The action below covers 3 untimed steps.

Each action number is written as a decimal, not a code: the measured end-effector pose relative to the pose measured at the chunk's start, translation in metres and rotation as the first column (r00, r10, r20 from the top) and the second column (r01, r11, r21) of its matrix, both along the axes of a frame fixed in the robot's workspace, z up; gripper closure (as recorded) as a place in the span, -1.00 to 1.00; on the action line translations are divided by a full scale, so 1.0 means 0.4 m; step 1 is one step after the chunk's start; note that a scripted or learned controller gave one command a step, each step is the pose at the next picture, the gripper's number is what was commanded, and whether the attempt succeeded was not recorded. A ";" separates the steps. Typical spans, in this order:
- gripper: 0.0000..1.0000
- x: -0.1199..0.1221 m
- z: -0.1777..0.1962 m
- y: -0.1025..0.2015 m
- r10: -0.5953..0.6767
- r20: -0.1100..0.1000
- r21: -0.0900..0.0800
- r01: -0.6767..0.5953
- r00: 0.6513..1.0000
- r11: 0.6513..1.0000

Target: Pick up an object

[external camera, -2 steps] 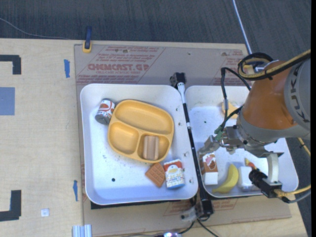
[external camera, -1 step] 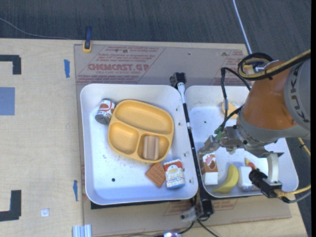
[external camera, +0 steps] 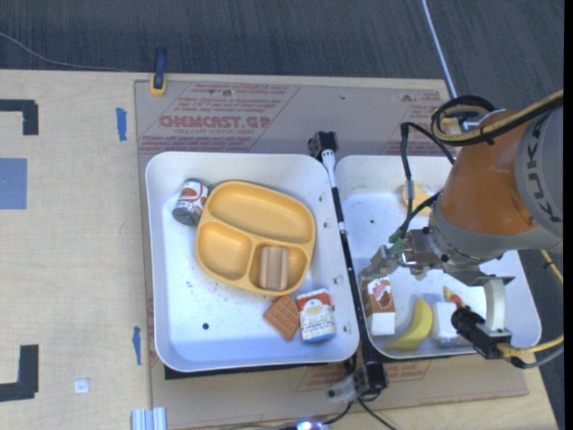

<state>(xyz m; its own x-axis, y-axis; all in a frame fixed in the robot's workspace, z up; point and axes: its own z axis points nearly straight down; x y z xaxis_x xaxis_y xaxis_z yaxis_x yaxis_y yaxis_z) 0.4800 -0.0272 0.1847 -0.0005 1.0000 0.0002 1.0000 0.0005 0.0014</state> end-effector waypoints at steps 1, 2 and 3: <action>-1.00 0.000 0.000 0.000 0.000 0.000 0.000 0.000 1.000 1.000; -1.00 0.000 0.000 0.000 0.000 0.000 0.000 0.000 1.000 1.000; -1.00 0.000 0.000 0.000 0.000 0.000 0.000 0.000 1.000 1.000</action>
<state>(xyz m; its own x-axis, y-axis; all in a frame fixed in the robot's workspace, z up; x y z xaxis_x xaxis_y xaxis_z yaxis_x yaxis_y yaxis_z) 0.4800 -0.0273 0.1847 -0.0004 1.0000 0.0002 1.0000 0.0004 0.0013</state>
